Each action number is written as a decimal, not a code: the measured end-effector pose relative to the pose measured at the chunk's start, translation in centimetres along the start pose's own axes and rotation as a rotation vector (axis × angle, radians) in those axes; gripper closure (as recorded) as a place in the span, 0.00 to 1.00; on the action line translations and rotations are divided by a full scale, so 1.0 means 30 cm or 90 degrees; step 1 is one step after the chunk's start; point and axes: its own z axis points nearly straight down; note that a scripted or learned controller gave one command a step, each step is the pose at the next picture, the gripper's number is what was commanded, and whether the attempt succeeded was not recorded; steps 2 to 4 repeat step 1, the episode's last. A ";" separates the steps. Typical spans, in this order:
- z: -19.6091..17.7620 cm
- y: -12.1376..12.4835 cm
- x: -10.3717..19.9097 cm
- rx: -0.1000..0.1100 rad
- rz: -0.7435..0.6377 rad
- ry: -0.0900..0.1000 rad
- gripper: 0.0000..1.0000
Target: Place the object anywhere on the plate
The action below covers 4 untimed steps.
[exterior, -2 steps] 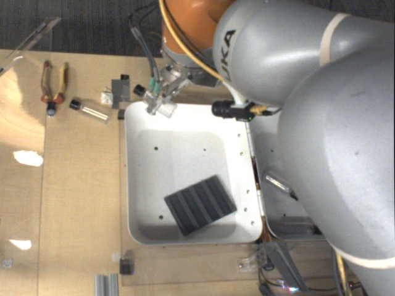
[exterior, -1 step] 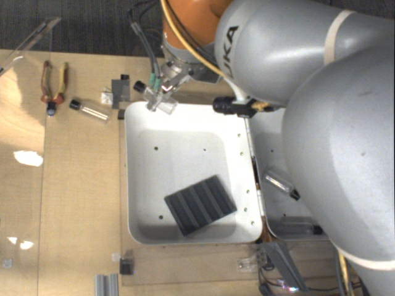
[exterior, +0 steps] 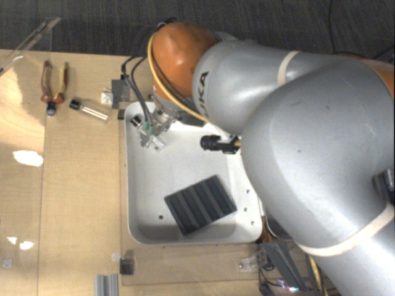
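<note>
hovering over the upper left corner of the white bin (exterior: 131, 190), the gripper (exterior: 151, 137) is too blurred to tell its spread; the black ribbed block (exterior: 200, 205) lies flat near the bin's lower edge, well apart.

My claw (exterior: 151, 135) hangs in the far left corner of the bin (exterior: 133, 196), close to both walls, so I have little room there. The white floor between it and the block (exterior: 200, 204) is open. The block takes up much of the near end. My arm (exterior: 296, 134) covers the right side. On the counter (exterior: 80, 196), pliers (exterior: 54, 84) and a tube (exterior: 91, 109) lie far left; the nearer wood is open.
</note>
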 end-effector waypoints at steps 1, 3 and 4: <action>0.034 -0.001 -0.055 -0.003 -0.346 -0.017 1.00; 0.034 -0.001 -0.055 -0.003 -0.346 -0.017 1.00; 0.034 -0.001 -0.055 -0.003 -0.346 -0.017 1.00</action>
